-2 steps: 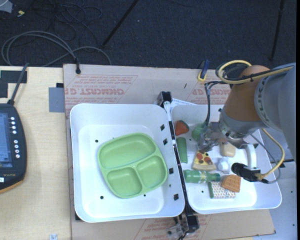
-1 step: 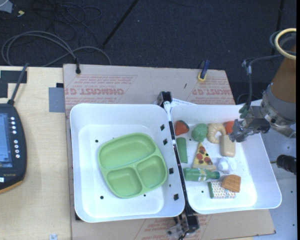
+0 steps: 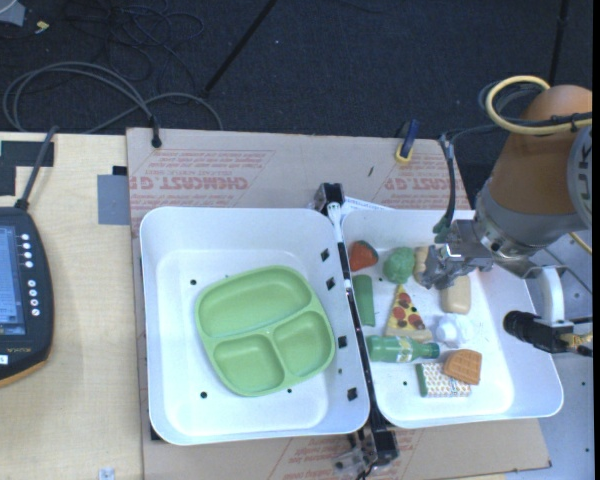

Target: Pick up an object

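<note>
My gripper (image 3: 440,271) hangs low in the right bin (image 3: 500,408), near its upper middle, beside a tan block (image 3: 458,295) and a green leafy piece (image 3: 400,264). Its fingers are hidden under the wrist body. Around it lie toy foods: a red-orange piece (image 3: 363,256), a green stick (image 3: 364,299), a pizza slice (image 3: 407,313), a green bottle (image 3: 400,349), a small white piece (image 3: 447,328), an orange waffle-like piece (image 3: 463,366) and a dotted white card (image 3: 442,380).
The left bin (image 3: 170,258) holds a green sectioned plate (image 3: 265,328). A black clip divider (image 3: 342,298) joins the bins. A control pendant (image 3: 8,293) lies on the bench at far left. Cables run along the dark floor behind.
</note>
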`<control>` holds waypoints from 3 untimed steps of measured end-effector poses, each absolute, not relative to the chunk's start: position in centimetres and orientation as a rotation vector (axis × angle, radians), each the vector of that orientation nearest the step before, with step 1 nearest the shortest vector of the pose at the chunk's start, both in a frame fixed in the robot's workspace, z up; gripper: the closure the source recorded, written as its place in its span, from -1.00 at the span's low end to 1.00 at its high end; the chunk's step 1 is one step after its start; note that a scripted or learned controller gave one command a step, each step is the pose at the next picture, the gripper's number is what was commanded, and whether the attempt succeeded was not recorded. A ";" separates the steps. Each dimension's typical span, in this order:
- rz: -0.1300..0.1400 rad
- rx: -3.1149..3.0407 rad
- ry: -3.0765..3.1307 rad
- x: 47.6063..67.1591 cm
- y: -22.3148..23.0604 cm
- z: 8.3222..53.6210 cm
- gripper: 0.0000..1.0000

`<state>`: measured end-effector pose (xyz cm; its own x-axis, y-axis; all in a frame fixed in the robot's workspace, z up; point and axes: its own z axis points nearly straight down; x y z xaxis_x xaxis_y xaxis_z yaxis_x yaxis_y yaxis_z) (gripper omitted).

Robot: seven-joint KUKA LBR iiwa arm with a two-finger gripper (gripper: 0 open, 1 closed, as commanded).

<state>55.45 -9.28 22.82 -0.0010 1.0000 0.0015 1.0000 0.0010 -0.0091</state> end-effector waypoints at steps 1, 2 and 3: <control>0.015 -2.211 -2.208 47.1 -5.9 18.2 1.00; 0.001 -2.215 -2.225 51.6 -2.8 21.9 1.00; -0.001 -2.216 -2.224 47.6 0.1 29.8 1.00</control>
